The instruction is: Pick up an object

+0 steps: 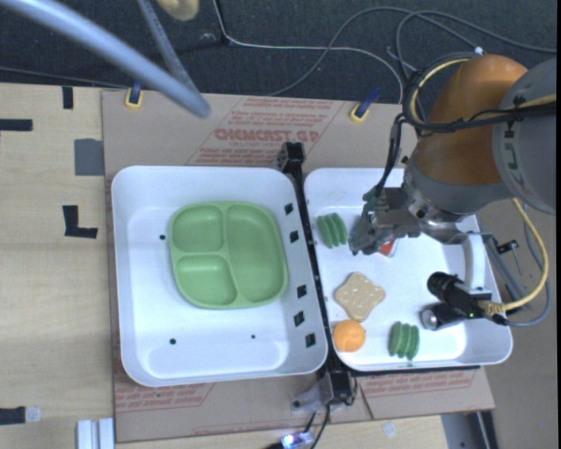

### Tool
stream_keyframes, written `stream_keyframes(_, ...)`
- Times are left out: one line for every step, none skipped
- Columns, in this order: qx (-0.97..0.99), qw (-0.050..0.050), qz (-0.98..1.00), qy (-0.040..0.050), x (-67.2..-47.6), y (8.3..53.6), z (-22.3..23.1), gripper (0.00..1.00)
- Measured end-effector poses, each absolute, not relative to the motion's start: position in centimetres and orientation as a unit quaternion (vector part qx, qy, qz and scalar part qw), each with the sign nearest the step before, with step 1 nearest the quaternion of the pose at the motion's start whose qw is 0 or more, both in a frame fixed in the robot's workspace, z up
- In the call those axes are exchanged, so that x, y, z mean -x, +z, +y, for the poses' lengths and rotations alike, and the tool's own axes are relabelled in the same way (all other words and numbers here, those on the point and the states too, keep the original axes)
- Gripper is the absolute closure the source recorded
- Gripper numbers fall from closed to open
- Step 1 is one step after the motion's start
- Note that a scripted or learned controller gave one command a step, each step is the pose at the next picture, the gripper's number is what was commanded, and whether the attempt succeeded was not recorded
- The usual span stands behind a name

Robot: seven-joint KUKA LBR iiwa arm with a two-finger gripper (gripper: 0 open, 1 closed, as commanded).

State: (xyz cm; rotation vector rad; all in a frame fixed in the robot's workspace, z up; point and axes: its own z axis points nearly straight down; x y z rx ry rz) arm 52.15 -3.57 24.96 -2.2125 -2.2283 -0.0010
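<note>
Camera view: the gripper (369,238) hangs low in the right bin (486,349), a small red object (386,247) touching it; whether it is clenched, I cannot tell.

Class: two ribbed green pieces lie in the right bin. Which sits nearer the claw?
The upper green piece, by the divider, just left of the claw. The other green piece lies near the bin's front edge.

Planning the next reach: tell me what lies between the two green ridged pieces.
Camera view: the tan cracker lies between the upper green piece and the lower green piece.
</note>
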Motion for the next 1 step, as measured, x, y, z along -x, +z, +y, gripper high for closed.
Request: stream_keyframes(0.705,0.002,-0.709,0.0011,-52.35,23.34,2.0,1.0)
